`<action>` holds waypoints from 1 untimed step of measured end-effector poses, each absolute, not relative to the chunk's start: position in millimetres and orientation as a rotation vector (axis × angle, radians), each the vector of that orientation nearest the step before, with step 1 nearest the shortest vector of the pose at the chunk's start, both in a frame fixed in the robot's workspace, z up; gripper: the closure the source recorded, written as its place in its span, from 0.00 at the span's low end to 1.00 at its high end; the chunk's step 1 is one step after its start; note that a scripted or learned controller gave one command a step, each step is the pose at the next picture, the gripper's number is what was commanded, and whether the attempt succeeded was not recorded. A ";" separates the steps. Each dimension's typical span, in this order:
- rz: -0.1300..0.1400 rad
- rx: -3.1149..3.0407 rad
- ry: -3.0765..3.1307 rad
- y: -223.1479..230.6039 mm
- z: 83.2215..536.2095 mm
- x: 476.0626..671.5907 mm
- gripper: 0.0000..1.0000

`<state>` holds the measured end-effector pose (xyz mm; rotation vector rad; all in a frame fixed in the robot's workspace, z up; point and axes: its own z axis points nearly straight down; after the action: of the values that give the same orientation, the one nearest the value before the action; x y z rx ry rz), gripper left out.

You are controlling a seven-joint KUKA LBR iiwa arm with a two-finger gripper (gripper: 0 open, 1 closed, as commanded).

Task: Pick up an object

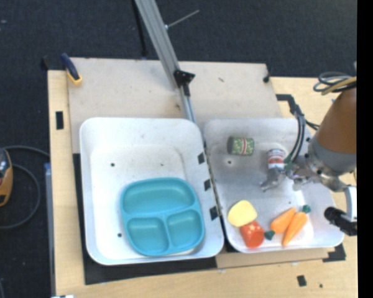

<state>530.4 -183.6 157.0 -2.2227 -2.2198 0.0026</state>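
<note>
a grey arm (336, 154) with a broad orange band, dark cables alongside, and a small metallic end effector (275, 180).

My arm comes in from the right side of the view, orange band above the wrist, grey section just below it. Wrist is angled down and to the left. My tool (275, 180) sits low at the wrist's left end, w/ dark cables looping up behind the arm.

1 fixed camera above bench (155, 92), angled down, taking in both bins; arm (339, 126) enters right.
</note>
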 end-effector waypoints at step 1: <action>0.005 -2.222 -2.219 -184.6 104.1 529.7 0.00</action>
<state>529.7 -184.6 104.1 -2.2216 -2.2192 0.0046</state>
